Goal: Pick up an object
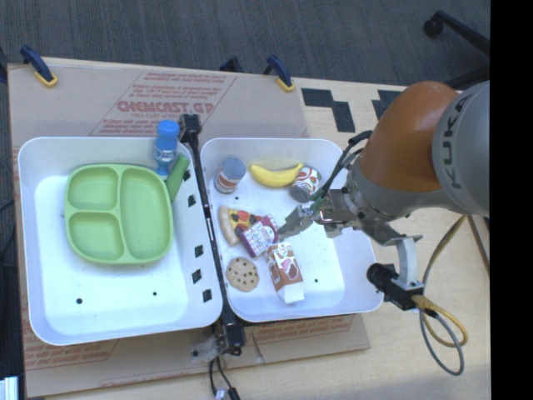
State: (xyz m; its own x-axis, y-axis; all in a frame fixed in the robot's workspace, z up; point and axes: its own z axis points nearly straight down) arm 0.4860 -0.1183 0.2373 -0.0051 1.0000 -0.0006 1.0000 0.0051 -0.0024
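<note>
Objects for picking lie in the right bin point(354, 294): a banana point(275, 173) at the far side, a small can point(230, 174) left of it, and a round tin point(305, 182) just right of the banana. Nearer the middle there is a pizza slice point(234, 221), and touching its right side a dark red packet point(258, 236). A cookie point(242, 274) lies near the front left corner of this bin, and a red and white carton point(286, 273) lies to the right of the cookie, just near of the packet. The gripper point(293, 221) reaches in from the right and hangs over the middle of the bin, its tip just beside the packet and above the carton; from this angle I cannot tell if its fingers are open or closed, and I see nothing clearly between them. The arm point(416, 152) behind it is grey with a big orange part, and it covers the right edge of the bin. In the left bin point(50, 307) a green plate point(119, 213) with three compartments lies, and a blue bottle point(166, 147) stands at its far right corner, with a green stick-like thing point(176, 178) just beside it. Both bins rest on cardboard point(100, 98) that is held by clamps point(39, 65) at the far edge.
</note>
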